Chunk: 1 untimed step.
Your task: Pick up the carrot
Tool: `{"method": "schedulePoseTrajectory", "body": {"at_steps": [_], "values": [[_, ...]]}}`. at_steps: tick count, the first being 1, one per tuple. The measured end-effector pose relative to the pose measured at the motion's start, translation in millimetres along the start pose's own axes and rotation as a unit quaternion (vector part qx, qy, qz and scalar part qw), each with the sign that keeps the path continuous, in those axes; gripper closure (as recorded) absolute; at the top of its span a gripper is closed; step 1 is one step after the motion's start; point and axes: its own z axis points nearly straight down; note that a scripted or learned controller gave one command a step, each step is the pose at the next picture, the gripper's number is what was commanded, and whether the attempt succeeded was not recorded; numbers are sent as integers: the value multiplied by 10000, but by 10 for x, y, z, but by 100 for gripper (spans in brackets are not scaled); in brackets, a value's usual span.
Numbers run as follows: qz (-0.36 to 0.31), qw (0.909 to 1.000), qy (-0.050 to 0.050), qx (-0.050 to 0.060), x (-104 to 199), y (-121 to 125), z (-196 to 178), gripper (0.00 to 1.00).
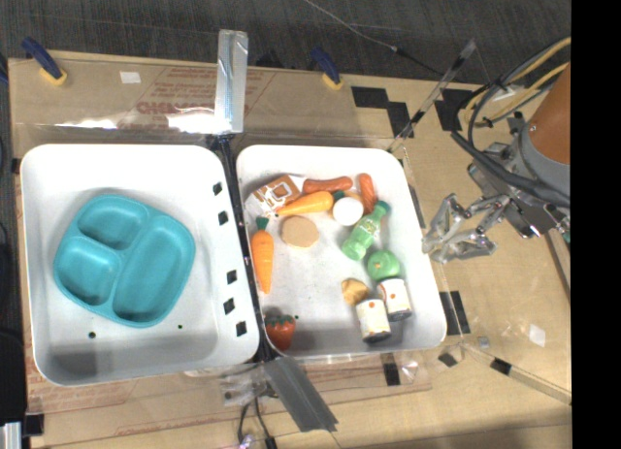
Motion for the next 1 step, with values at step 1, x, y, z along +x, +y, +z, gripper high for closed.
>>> {"method": "schedulePoseTrajectory", "body": {"at_steps": [1], "values": [[-1576,9875,-8,5,-324,-76,50,100]]}}
